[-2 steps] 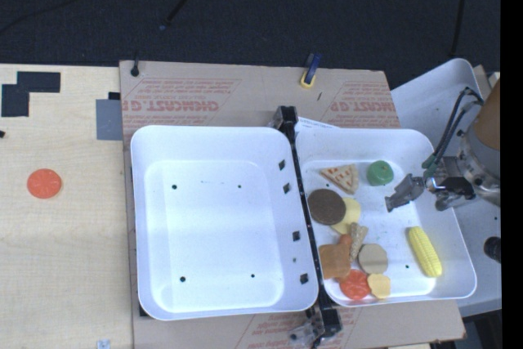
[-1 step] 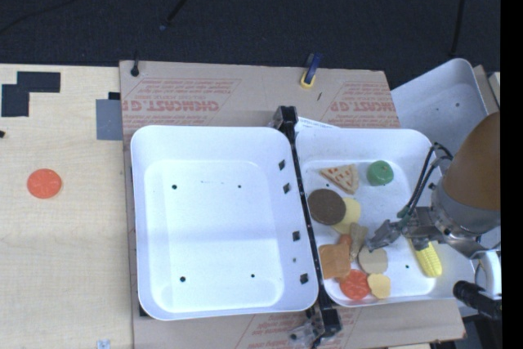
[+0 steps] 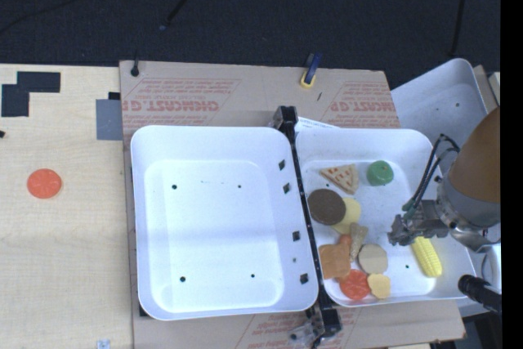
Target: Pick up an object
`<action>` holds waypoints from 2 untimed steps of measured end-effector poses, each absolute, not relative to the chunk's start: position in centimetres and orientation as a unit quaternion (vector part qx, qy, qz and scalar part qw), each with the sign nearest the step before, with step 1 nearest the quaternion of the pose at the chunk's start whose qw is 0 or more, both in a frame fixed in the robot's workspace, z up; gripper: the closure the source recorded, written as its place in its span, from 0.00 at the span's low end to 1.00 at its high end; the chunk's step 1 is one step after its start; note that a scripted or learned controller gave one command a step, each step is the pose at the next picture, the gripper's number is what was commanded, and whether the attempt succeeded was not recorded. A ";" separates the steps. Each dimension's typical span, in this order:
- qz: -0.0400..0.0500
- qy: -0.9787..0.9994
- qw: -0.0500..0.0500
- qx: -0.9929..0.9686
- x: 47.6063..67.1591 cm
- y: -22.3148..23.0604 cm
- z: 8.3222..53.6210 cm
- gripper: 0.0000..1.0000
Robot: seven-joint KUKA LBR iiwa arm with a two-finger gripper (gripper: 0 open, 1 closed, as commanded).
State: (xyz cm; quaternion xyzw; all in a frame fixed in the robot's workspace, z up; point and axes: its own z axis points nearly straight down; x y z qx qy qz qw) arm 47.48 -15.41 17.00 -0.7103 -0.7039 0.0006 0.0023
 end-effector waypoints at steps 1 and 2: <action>-0.004 -0.711 -0.003 -0.704 56.1 -7.6 25.2 1.00; 0.005 -0.706 0.006 -0.708 52.2 -10.8 11.3 1.00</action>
